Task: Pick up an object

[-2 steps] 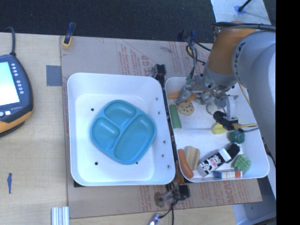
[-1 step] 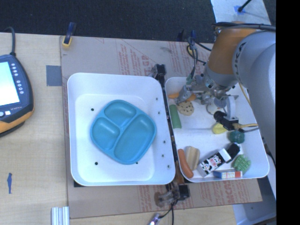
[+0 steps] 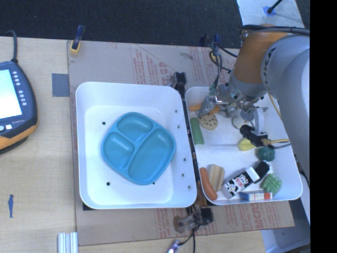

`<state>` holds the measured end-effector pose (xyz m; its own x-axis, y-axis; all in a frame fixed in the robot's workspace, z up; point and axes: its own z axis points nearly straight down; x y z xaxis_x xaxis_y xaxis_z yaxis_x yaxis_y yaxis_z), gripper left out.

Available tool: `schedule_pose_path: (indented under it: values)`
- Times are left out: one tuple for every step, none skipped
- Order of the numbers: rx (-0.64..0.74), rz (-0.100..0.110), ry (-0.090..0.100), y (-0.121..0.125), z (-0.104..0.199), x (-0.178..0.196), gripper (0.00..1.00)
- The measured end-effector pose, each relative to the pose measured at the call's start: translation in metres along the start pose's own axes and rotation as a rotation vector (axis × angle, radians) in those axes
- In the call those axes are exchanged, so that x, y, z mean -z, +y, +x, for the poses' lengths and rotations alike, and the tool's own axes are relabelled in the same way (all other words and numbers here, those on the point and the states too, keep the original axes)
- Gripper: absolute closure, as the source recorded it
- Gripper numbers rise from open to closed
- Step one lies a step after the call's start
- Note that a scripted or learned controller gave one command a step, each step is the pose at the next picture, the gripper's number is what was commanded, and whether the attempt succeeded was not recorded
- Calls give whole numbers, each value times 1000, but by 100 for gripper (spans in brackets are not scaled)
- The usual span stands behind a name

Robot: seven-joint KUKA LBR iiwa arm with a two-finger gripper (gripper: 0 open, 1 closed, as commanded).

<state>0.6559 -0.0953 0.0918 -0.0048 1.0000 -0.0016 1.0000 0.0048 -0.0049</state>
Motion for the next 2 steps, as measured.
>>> schedule_pose_path:
  values:
    - [0, -1, 0, 0, -3, 0, 0]
    - [1, 0, 0, 0, 0, 0, 0]
